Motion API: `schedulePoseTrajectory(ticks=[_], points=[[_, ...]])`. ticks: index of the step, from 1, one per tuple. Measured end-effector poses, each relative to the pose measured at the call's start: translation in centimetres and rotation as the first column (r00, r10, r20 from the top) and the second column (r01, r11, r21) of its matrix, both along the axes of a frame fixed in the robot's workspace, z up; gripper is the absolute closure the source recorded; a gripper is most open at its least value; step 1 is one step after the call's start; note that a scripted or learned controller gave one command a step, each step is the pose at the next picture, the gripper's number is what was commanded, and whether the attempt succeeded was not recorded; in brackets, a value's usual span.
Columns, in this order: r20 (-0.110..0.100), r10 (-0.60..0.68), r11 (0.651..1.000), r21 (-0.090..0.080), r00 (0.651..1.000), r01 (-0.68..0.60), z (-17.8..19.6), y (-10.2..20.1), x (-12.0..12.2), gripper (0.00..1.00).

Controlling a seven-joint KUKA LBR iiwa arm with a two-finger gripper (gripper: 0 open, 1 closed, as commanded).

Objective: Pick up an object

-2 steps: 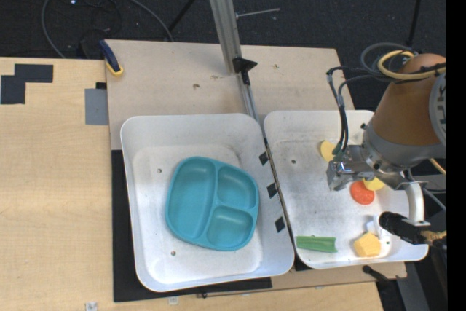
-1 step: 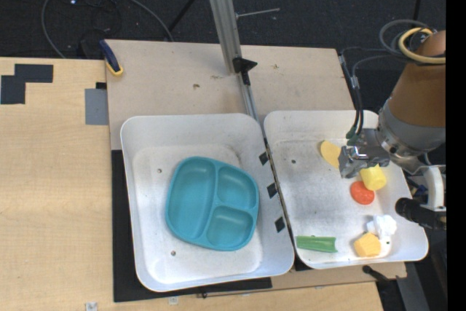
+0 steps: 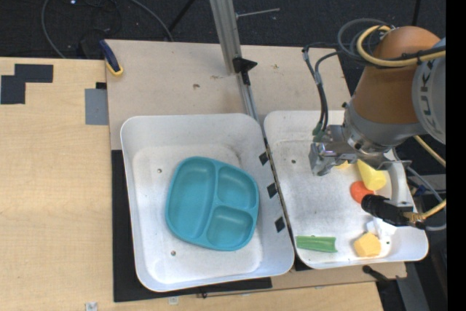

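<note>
My gripper [image 3: 322, 161] hangs over the upper middle of the right bin [image 3: 306, 193], pointing down at bare bin floor. Just to its right lie a yellow piece [image 3: 371, 175] and a red-orange piece [image 3: 359, 191], both partly hidden by the arm. A flat green block [image 3: 316, 244] rests near the bin's front edge, and a yellow-orange block [image 3: 368, 245] sits to the right of it. I see nothing held in the gripper.
The left bin [image 3: 145, 156] holds a teal divided plate [image 3: 212, 202]. A metal post [image 3: 224, 18] rises behind the bins. Black clips [image 3: 271, 189] line the seam between the bins.
</note>
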State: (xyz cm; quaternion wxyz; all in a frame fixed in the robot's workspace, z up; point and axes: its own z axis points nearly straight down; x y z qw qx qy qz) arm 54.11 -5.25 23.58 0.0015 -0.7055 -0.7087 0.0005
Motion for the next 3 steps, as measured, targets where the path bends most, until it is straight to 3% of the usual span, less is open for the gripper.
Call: schedulePoseTrajectory(ticks=[3], points=[[0.002,0.000,1.000,0.000,1.000,0.000,-2.0,14.7,6.3,1.00]])
